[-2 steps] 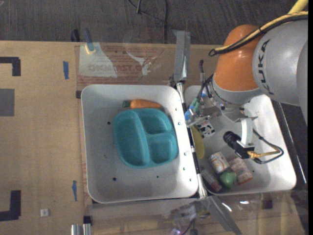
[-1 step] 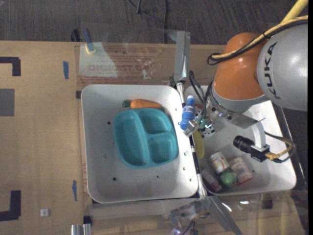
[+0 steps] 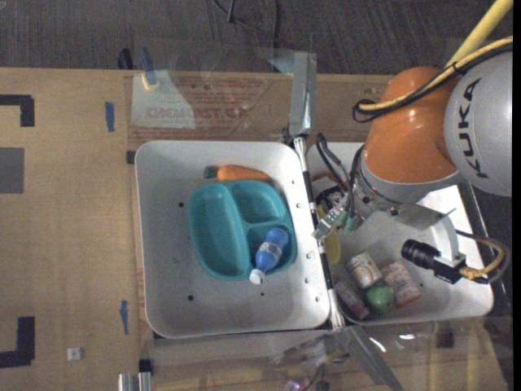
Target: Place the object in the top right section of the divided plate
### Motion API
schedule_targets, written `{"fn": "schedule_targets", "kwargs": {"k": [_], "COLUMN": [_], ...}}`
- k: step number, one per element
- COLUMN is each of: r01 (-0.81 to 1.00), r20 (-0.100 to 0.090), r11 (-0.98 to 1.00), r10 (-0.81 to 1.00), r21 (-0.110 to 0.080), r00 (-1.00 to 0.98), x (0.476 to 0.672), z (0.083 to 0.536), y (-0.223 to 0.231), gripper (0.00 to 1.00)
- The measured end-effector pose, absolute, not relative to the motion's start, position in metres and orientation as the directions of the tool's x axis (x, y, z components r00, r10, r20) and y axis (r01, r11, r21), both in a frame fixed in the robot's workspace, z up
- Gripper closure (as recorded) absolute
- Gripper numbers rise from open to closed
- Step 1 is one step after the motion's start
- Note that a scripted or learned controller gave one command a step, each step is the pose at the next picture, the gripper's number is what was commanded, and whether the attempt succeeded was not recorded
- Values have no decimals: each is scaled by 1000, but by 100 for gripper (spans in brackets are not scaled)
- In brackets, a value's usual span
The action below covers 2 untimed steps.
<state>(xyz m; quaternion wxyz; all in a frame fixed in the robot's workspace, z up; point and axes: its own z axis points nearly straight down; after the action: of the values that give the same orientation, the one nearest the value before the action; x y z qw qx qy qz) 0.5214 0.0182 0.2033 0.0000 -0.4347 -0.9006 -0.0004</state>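
A teal divided plate lies in the left bin. A small blue bottle with a white cap lies tilted across the plate's lower right section, its cap over the rim. An orange carrot-like object rests just behind the plate's far edge. My gripper hangs over the left edge of the right bin, close to the divider between the bins. The orange wrist band hides much of it, and what it holds, if anything, is not visible.
The right bin holds several small items: a pale can, a green round fruit, a red-labelled can and a yellow piece near the divider. A black cylinder sticks out of the arm.
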Motion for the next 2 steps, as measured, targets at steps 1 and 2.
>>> {"fn": "schedule_targets", "kwargs": {"k": [1, 2], "r01": [785, 593], "r20": [-2, -4], "r11": [619, 805], "r10": [785, 593], "r21": [5, 4], "r00": [-619, -805], "x": [523, 559], "z": [214, 185], "y": [17, 38], "gripper": [100, 100]}}
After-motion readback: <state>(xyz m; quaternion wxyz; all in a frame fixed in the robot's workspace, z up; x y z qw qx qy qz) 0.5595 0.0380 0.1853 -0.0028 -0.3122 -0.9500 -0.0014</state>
